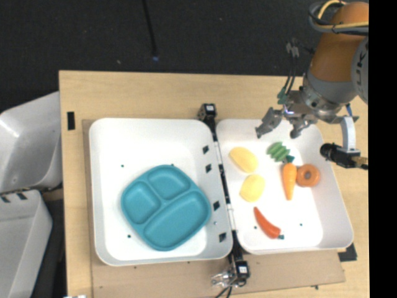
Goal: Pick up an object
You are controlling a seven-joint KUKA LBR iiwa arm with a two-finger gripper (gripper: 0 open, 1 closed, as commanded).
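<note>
My gripper (284, 126) hangs over the far edge of the right bin (332, 225), fingers spread open with nothing between them. Just below it lies a carrot (288, 180) with a green top (278, 151). An orange ring-shaped piece (307, 176) touches the carrot's right side. Two yellow pieces (244, 159) (251, 187) lie left of the carrot. A red chili pepper (267, 223) rests near the bin's front.
The left bin (102, 166) holds a blue divided plate (164, 206). Black clips (207, 111) sit along the seam between the bins. A black fitting (338, 153) juts in at the right bin's right rim.
</note>
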